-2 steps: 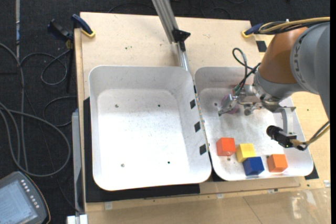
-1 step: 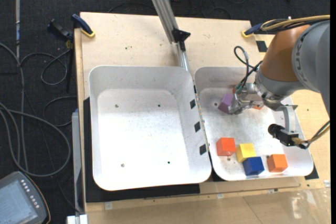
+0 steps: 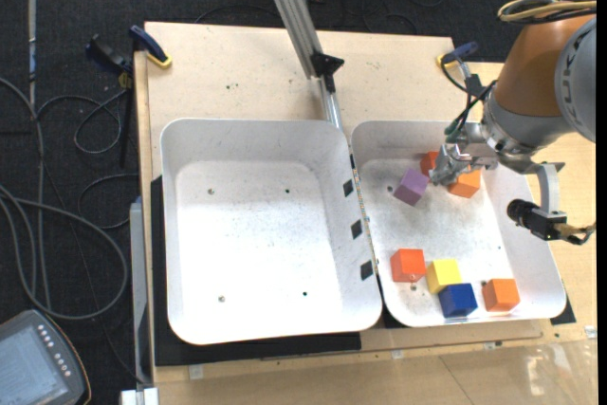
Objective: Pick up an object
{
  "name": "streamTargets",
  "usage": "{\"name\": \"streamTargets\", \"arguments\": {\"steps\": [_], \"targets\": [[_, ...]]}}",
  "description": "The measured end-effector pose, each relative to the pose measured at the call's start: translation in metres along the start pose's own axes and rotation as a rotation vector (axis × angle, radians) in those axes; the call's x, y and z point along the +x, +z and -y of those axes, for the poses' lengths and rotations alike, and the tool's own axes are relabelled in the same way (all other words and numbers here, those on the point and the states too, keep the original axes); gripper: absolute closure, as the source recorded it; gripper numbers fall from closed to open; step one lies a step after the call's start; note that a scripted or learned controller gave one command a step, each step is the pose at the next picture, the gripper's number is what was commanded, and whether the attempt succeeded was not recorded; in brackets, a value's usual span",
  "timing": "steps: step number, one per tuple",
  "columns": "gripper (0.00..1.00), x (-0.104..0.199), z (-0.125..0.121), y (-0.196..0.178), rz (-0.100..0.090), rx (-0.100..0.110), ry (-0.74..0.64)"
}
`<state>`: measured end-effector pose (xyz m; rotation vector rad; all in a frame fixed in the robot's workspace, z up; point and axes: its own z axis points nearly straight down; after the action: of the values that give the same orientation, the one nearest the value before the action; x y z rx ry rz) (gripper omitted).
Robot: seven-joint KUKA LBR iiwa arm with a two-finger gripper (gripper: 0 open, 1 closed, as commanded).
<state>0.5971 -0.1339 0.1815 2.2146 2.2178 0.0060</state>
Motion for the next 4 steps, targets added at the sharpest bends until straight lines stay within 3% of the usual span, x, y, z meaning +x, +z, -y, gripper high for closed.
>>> {"name": "streamTargets", "arguments": {"steps": [2,4], "targets": [[1.00,0.001,-0.004,-0.064,-0.001,0.004,-0.001],[1.00,0.091,0.020,-0.053,-0.004,0.010,-0.005]]}}
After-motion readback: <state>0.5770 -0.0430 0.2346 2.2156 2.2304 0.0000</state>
